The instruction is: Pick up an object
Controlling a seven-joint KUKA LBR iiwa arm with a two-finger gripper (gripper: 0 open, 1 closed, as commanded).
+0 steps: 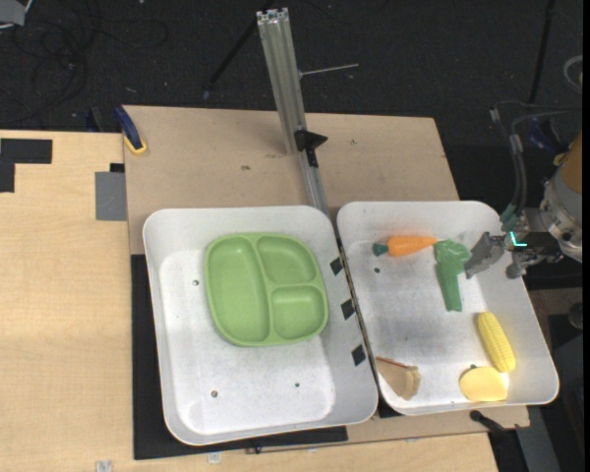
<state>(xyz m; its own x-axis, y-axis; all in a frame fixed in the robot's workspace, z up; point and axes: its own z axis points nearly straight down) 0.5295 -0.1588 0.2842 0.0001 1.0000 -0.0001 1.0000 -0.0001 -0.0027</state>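
The right bin [413,308] holds an orange carrot [410,246] near its far edge. Just right of the carrot, a long green toy [450,275] runs toward the front. A yellow corn cob [496,340] and a round yellow piece [484,384] lie at the front right. A brown wedge [400,375] sits at the front left. My gripper [484,254] hovers at the bin's right side, just right of the green toy's upper end, with nothing seen in its hold.
The left bin [177,362] carries a green divided plate [266,288]. A metal post [285,87] rises behind the bins. Black clips [346,308] join the two bins along the seam between them. Cables and the arm's wrist [560,219] crowd the right edge.
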